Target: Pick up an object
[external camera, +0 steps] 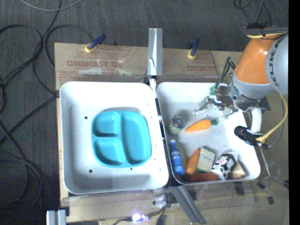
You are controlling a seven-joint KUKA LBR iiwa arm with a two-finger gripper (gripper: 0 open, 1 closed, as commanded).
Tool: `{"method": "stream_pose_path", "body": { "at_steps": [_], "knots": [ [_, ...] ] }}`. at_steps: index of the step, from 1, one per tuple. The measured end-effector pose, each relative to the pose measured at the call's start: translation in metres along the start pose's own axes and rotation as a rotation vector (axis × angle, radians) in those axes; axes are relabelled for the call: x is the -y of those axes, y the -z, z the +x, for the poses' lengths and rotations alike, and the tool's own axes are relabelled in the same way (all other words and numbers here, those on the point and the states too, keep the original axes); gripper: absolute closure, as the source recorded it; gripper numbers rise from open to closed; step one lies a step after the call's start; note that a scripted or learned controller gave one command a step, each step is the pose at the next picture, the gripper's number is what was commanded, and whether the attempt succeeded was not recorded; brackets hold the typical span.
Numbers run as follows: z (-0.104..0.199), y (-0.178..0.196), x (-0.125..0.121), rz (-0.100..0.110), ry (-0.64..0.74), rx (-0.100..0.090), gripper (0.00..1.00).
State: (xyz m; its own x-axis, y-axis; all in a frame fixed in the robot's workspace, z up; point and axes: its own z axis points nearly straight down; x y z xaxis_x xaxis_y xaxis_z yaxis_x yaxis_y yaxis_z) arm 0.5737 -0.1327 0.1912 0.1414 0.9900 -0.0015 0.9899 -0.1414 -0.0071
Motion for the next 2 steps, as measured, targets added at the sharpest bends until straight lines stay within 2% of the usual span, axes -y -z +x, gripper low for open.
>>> {"method": "stream_pose_path", "body": {
  "at_steps": [1, 2],
  "knots": [
    [-0.0268, -0.1004, 0.0074, -0.002, 0.119, -0.003, 0.0],
    [-0.0271, -0.0944, 0.0074, 0.003, 0.118, -0.004, 1.0]
  ]
}}
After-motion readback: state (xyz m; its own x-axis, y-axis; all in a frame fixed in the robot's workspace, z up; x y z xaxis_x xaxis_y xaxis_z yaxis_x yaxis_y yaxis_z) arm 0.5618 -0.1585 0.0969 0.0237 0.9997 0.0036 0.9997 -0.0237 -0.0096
